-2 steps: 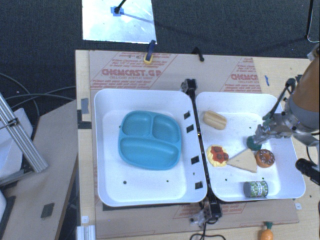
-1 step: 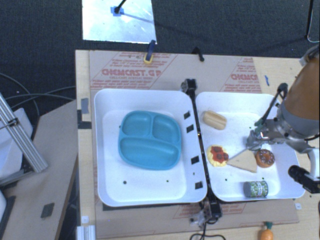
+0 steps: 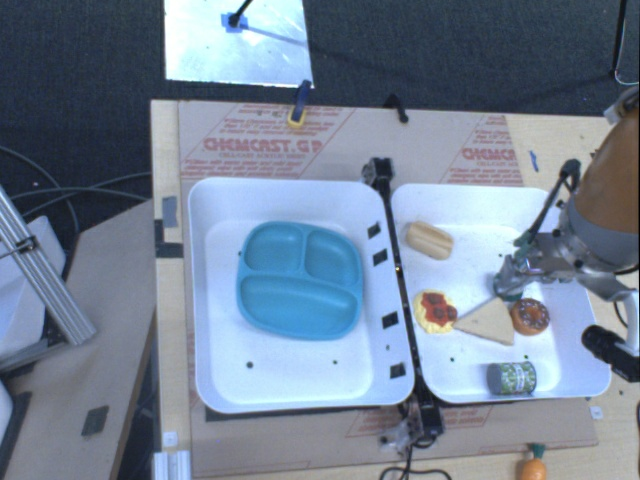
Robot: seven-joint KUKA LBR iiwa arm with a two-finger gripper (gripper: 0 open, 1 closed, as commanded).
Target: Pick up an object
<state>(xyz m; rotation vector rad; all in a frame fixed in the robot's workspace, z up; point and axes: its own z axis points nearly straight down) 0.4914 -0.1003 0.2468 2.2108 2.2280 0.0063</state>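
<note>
Bench (image 3: 250, 138): brown board with red lettering, carrying two shallow white bins side by side.

Left bin (image 3: 215, 268): holds one blue divided plate (image 3: 298, 278), lying flat near the bin's middle, three compartments facing up.

Right bin (image 3: 470, 213): holds five small items. Arm (image 3: 610, 193) comes in from the right over this bin, orange band showing above the grey wrist.

Gripper (image 3: 510, 280): sits low over the right half of the right bin, right of centre. The metal end is a blur of grey parts from this angle; cannot tell whether it is spread or pressed together, and nothing can be made out pinched in it.

Items in the right bin, larger first:
- Bread wedge (image 3: 488, 322), pale tan triangle, lying flat just near of the gripper, its far tip close under the gripper end. Touching or apart cannot be told.
- Hot dog bun (image 3: 428, 239), far left part of the bin, well apart from the gripper.
- Green can (image 3: 512, 377), on its side at the near edge of the bin, near of the wedge.
- Small pizza (image 3: 435, 311), yellow round with red topping, just left of the wedge, by the bin's left wall.
- Doughnut (image 3: 530, 316), brown with sprinkles, just right of the wedge and just near-right of the gripper.

Wedge and doughnut are the two items closest to the gripper.
</note>
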